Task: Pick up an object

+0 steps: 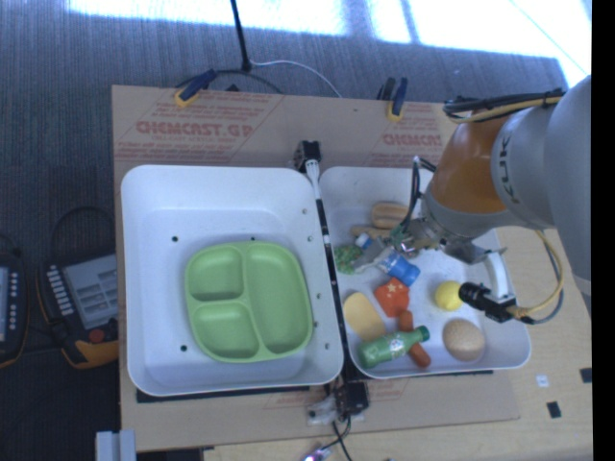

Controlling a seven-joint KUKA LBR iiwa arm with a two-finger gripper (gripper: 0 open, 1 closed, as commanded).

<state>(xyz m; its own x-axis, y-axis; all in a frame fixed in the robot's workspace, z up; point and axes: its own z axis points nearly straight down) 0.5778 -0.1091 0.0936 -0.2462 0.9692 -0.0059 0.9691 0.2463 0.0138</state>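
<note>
target: I'd go for the blue block [404,272], middle of the right bin [519,353], closest thing to the tool
handling: looks like small hard plastic toy, light, stiff, probably a bit slick; not fragile by my guess
grip spot: across its short flat sides, straight down; the rounded toys would roll out easier
tool: tool [415,241] sits just above-left of the blue block in the frame, low over the bin, under the orange band of the arm; can't tell from here if it's apart or together, and I see nothing caught in it
block vs tool: block is just below and slightly left of the tool tip, near, maybe touching, can't say
neighbours: red toy [391,298] touching the block's lower side; yellow ball [447,296] to the right; green bottle [392,346] at the lower edge; brown egg [463,338] lower right
crowding: tight cluster, I'd expect the red toy to get nudged
left bin: green tray [248,301], not my target
</note>
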